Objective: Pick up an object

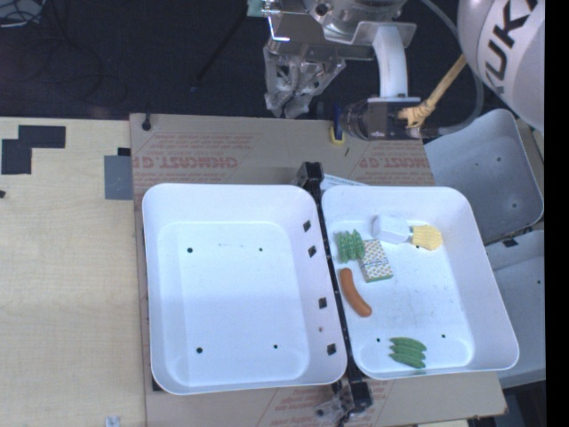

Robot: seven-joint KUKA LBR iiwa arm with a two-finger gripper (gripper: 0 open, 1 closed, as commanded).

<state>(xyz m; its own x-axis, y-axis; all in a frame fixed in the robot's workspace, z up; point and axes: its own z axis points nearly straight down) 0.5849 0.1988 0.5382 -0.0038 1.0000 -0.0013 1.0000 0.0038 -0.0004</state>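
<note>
We see the gripper (292, 105) hanging high beyond the far edge of the bins, above the cardboard and carrying nothing; whether its claw is wide or narrow we cannot tell, since the tips blur together against the dark.

Everything to pick lies in the right bin (489, 327). Taking the sausage (355, 293) as our landmark: the box (376, 261) sits just beyond it, touching the green bunch (349, 245) on that box's left; the white block (391, 229) and corn (427, 237) lie farther off still, side by side; the pea pods (409, 351) lie nearer us, well apart.

The risks, as we judge them: the sausage lies close to the divider wall, so a finger may strike that wall. The box and bunch may get nudged together or grabbed as a pair. The pods look flat and may slip out.

Counted: two bins, one sausage, one box, one bunch, one block, one corn, one clump of pods, perhaps two or three.
</note>
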